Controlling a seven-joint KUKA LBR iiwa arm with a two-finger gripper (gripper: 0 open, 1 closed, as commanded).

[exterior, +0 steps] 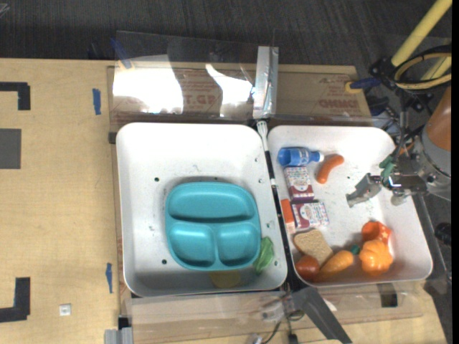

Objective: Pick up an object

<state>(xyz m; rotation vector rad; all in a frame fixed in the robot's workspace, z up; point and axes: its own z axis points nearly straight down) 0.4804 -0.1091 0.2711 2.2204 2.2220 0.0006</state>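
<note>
Camera view: the tool (374, 190) hangs over the right bin (412, 224), fingers spread, grasping nothing. A pumpkin (376, 256) lies at its 6 o'clock, a sausage (329, 168) at 10.

A grey metal hand (364, 190) with two short fingers extends from a blocky wrist trailing thin cables, beneath the arm's (439, 131) orange band.

You are looking down on a light brown table (50, 213) with black corner markings (18, 95) and bits of blue tape (96, 100). Beyond its far edge lies dark grey carpeted floor (215, 6). A glossy sheet (186, 84) behind the bins throws back bright overhead light.
</note>
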